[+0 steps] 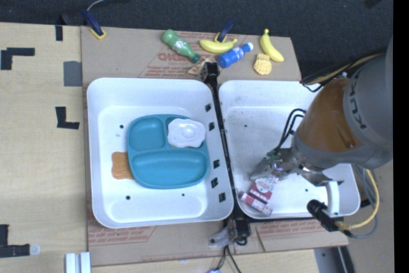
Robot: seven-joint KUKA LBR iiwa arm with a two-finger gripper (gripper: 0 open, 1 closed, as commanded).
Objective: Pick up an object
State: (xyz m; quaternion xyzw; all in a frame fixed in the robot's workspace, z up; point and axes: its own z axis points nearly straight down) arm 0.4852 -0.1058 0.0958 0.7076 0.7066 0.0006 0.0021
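Red-white packet (259, 195) lies in right bin (255, 99), near front edge, just below the hand (275, 166). Can't tell if hand's released or clenched. Left bin (105, 99) has blue divided plate (167, 160) w/ white fried egg (186, 133) on it.

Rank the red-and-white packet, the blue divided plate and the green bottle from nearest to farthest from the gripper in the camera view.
From the gripper, in the right bin:
1. Red-and-white packet, just below it in the same bin.
2. Blue divided plate, in the left bin.
3. Green bottle, on the cardboard beyond the bins.
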